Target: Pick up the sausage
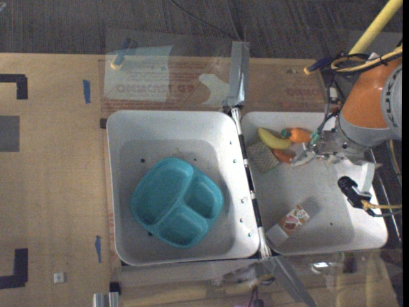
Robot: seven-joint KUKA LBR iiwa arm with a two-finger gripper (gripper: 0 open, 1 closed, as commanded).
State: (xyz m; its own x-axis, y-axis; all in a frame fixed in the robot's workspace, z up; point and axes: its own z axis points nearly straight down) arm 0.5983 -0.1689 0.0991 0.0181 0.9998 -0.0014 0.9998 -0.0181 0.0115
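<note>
The sausage [284, 156] looks like a short reddish-orange piece lying in the upper left of the right bin [332, 235], just below a yellow banana [273, 139]. My gripper [305, 153] reaches in from the right and its tip sits right at the sausage's right end, covering part of it. Whether it touches the sausage is too small to tell. The grey arm with its orange band [367, 104] hangs over the bin's upper right corner.
An orange round item [299, 134] lies beside the banana, and a tan textured square [262, 156] lies against the bin's left wall. A small carton [294, 219] rests near the front. A teal divided plate [177, 200] sits in the left bin [121, 171].
</note>
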